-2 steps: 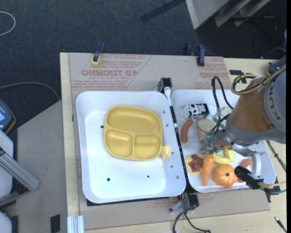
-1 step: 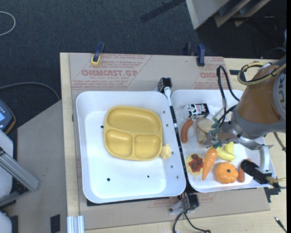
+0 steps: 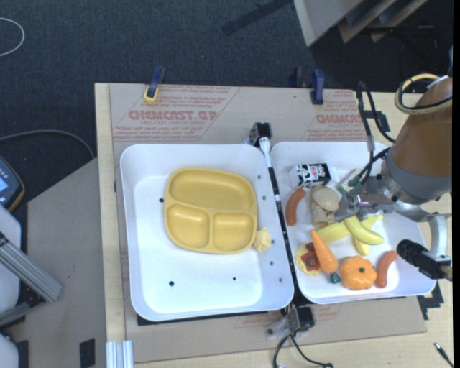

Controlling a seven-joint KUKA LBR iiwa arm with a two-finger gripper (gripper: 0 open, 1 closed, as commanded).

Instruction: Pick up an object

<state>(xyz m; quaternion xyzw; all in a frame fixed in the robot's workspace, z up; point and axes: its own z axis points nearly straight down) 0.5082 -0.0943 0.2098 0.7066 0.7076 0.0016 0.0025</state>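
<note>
Dark blue-grey carpet (image 3: pixel 108 43) covered the floor all around the bench, and a thin pale cable (image 3: pixel 10 37) looped across it at the top left. The bench top (image 3: pixel 108 215) was a tan board, printed in red lettering along its far edge. Two clamps gripped that far edge: a blue and yellow clamp (image 3: pixel 153 86) to the left, a blue clamp (image 3: pixel 317 85) further right. A pale piece of furniture (image 3: pixel 338 18) sat at the top, partly out of frame. At lower left a silver aluminium rail (image 3: pixel 25 269) ran at a slant, with a dark device edged in orange (image 3: pixel 8 188) just above it. Light was even and soft, shadows faint
</note>
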